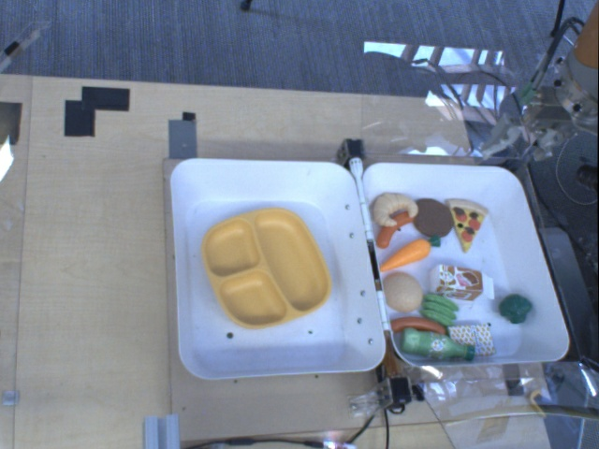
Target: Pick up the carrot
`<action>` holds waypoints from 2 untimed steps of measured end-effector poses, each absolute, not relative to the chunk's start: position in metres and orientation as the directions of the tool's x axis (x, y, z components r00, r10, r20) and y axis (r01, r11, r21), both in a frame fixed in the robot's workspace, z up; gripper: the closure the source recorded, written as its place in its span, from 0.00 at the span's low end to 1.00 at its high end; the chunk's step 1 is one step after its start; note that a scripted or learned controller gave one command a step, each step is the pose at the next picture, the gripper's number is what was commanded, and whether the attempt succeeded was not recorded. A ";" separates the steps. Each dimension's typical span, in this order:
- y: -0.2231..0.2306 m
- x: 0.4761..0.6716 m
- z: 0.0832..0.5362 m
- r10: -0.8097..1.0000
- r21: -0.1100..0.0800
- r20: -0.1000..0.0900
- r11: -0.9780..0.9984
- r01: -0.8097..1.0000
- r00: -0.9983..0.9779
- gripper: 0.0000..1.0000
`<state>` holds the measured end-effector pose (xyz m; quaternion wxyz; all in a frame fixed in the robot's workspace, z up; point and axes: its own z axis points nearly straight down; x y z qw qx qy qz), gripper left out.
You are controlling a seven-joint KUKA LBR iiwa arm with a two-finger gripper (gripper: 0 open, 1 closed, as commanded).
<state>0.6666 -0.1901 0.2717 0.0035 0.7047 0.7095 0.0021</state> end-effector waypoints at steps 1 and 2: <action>-0.156 0.608 0.143 0.995 -0.005 0.003 0.100 0.995 -0.100 0.00; -0.112 0.604 0.088 0.999 0.011 -0.001 -0.045 0.999 0.045 0.00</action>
